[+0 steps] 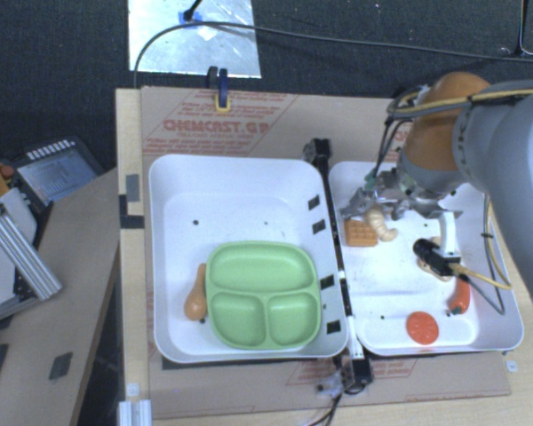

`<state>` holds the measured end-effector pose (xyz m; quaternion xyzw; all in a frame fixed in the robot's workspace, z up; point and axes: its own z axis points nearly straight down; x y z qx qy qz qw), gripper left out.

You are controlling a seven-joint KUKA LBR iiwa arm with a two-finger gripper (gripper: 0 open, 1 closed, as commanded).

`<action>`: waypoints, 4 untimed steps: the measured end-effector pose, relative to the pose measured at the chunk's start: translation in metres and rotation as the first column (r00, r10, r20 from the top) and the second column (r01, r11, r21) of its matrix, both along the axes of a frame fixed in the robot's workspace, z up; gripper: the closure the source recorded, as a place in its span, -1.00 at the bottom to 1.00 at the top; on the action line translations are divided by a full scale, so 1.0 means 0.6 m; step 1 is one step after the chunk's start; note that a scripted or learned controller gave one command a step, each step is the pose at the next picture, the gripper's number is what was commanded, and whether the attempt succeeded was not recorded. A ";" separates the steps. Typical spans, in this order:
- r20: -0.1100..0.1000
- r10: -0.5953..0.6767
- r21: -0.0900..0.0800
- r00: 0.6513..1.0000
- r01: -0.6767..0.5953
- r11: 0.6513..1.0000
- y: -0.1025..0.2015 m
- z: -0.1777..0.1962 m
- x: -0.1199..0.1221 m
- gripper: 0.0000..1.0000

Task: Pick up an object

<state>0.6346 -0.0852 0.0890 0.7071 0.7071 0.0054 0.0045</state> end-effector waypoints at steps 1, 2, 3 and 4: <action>-0.008 0.002 -0.002 1.000 -0.002 1.000 -0.001 0.013 -0.004 1.00; -0.006 0.003 -0.002 1.000 -0.003 1.000 -0.007 0.119 0.005 1.00; -0.008 0.005 -0.002 1.000 -0.005 1.000 0.001 0.195 0.005 1.00; -0.012 0.005 -0.001 1.000 -0.005 1.000 0.001 0.206 0.006 1.00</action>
